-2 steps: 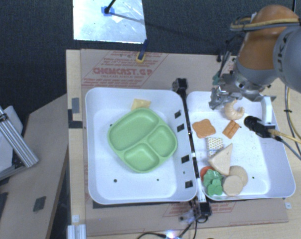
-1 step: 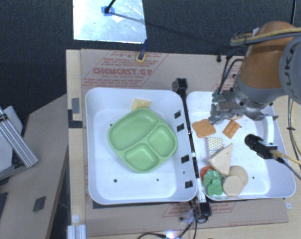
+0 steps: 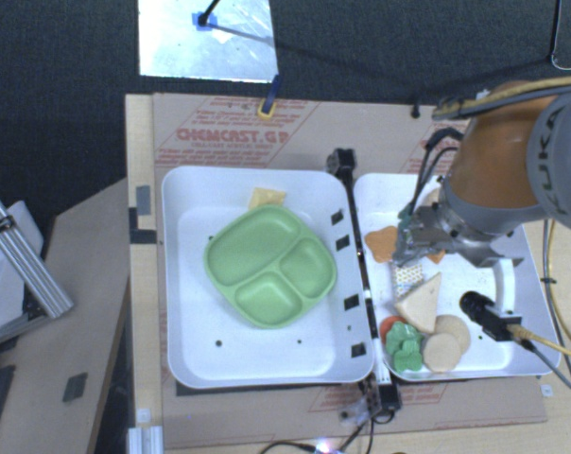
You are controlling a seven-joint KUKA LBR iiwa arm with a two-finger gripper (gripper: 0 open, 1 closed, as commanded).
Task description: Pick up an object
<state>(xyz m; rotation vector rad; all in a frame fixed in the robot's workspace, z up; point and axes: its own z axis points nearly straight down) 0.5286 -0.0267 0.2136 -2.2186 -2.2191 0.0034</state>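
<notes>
The arm (image 3: 512,159) reaches from the right, bent down over the right bin (image 3: 380,192); its gripper (image 3: 410,246) hangs above the toy food (image 3: 420,315) (I cannot tell its grip).

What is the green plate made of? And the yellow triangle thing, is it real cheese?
The green plate looks like matte plastic: one even colour, soft moulded dividers, barely any shine. The yellow triangle is probably toy food, plastic or foam: pale, with clean flat faces, though the view is too coarse to be sure.
</notes>
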